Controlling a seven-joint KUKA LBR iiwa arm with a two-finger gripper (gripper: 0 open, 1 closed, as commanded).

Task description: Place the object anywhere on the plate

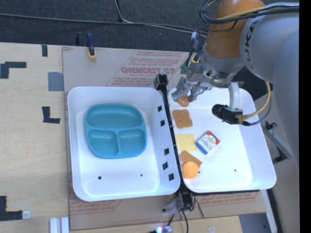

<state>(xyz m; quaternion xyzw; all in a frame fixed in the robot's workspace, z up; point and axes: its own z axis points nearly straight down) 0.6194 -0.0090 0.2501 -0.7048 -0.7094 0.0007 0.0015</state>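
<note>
Grey arm (272,38) reached over right bin (243,171). Blue plate (115,130) sat in left bin (77,144). We saw gripper (184,97) fingers clamped on small orange-brown piece (182,101), raised above toast slice (182,119), well apart from plate.

small orange-brown object (182,101), possibly between end effector (187,94) fingers; blue three-compartment plate (115,130) flat in left bin.

We see even, bright overhead light, and the white bins (216,181) below the end effector (187,95) are nearly washed out. Soft shadows sit just under it. The arm (272,38) to its right looks slightly blurred; the counter (29,130) stays sharp.
</note>
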